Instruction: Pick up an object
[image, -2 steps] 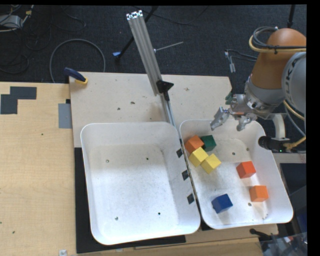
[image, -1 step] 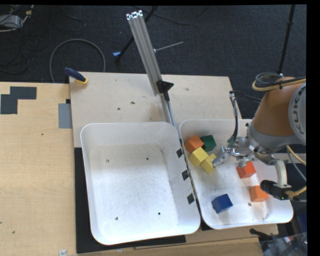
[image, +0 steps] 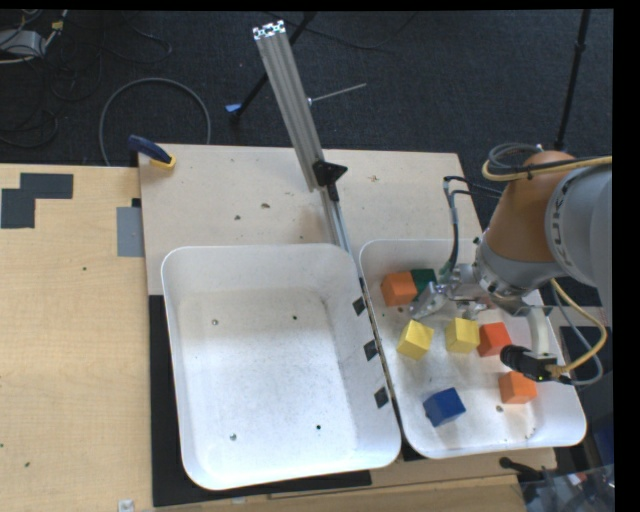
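tool (image: 432, 300) low in right bin (image: 560, 432) among coloured blocks.

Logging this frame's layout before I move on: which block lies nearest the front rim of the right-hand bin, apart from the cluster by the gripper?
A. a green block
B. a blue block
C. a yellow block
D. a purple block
B: the blue block lies alone toward the front of the right bin, while the yellow blocks and the green block sit farther back by the gripper.
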